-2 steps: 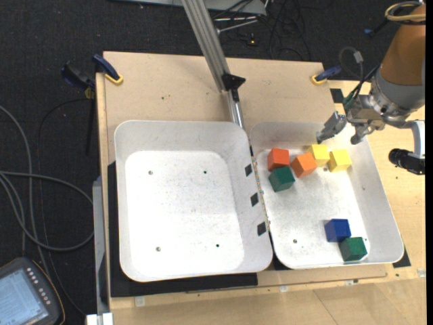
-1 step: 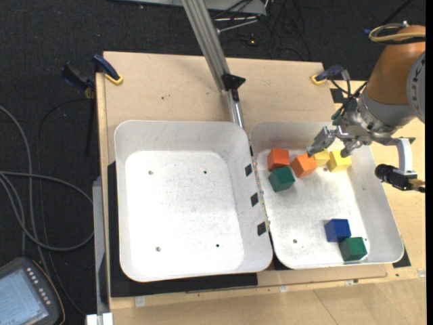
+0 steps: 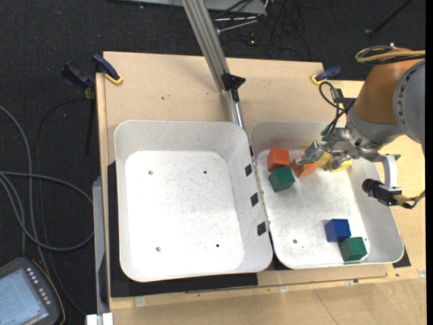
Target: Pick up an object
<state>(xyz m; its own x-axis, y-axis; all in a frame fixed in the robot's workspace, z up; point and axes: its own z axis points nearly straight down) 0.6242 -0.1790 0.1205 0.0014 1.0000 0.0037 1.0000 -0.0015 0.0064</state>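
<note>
The tool [image 3: 312, 156] hangs low in the right bin [image 3: 379, 246], beside an orange block [image 3: 278, 158] and green block [image 3: 281, 179]; its grip cannot be made out.

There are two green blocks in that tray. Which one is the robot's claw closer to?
The green block beside the orange block, at the right bin's far-left side, near the gripper. The other green block sits by the blue block, near the front edge.
</note>
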